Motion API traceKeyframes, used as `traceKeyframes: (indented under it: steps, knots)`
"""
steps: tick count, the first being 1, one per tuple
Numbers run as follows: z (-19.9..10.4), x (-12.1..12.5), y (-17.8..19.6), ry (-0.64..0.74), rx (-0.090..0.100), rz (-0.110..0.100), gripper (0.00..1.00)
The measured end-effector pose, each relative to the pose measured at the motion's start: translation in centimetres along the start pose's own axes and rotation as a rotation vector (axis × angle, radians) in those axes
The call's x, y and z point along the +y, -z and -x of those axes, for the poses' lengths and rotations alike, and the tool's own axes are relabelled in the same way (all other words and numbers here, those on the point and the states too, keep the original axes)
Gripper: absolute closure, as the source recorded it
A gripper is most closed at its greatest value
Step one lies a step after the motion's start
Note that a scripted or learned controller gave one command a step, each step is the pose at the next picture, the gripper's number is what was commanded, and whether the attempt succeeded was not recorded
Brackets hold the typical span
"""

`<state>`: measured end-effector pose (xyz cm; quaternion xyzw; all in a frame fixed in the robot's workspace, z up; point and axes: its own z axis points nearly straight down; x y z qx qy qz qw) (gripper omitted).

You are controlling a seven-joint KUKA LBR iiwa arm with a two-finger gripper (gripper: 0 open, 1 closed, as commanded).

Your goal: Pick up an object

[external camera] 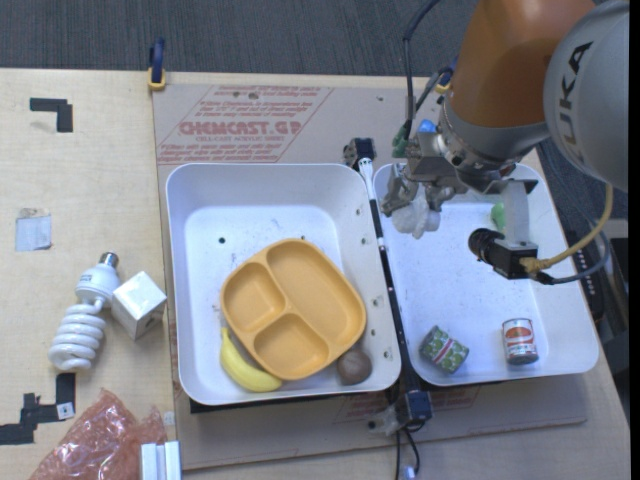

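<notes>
The gripper [412, 206] hung over the right bin's [560, 368] far-left corner; its jaws' state couldn't be told. Best descend squarely onto one object.

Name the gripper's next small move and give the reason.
Probably descend a little and close. The gripper sits at the upper left corner of the right bin over a pale, blurred thing; whether it is held cannot be told. The green can and red can lie apart, near the front.
</notes>
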<state>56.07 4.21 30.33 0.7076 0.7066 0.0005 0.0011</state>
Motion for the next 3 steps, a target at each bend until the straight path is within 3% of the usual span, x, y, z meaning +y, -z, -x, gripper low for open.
traceKeyframes:
  steps: [1, 2, 3]
  knots:
    - [6.7, -1.3, -2.3, 0.001, -0.001, -0.001, 1.00]
    - [5.5, 5.6, -2.2, 0.003, -0.001, -0.003, 1.00]
    - [4.2, 0.5, -0.5, 0.003, 0.000, -0.003, 1.00]
